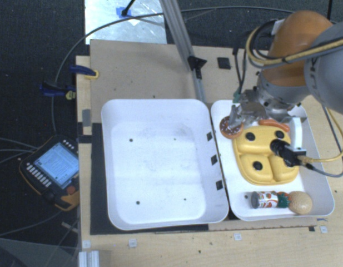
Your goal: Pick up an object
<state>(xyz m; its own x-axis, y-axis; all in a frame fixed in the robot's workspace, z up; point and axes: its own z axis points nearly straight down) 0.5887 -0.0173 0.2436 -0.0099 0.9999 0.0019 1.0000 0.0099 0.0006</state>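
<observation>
The grey arm [321, 65] comes in from the right, its orange band bulging at the upper right, and much of its bulk covers the far end of the right bin [327, 202]. The gripper [235, 118] hangs low over that bin's upper left corner, just above a small round brown-and-white disc [230, 129]; its tip is a blurred grey mass, and I cannot tell how the claw stands or whether it touches the disc. Nothing is visibly caught in it. Just right of the disc lies a yellow moulded tray [263, 157] with dark round holes, taking up the middle of the bin; a black fitting with a cable [285, 152] crosses its right part and hides some of it. A strip of orange [274, 125] peeks out at the tray's far edge, mostly covered by the wrist, and a white piece [296, 132] stands beside it, too unclear to name. Along the bin's near wall lie a small bottle [266, 199] with a red-and-white label, on its side, and a tan egg-shaped object [299, 202] touching its right end. The left bin [113, 149] shows a bare white floor with a few dark specks. Off the bench to the left, a handheld pendant [51, 168] with a lit screen rests on the dark floor.
</observation>
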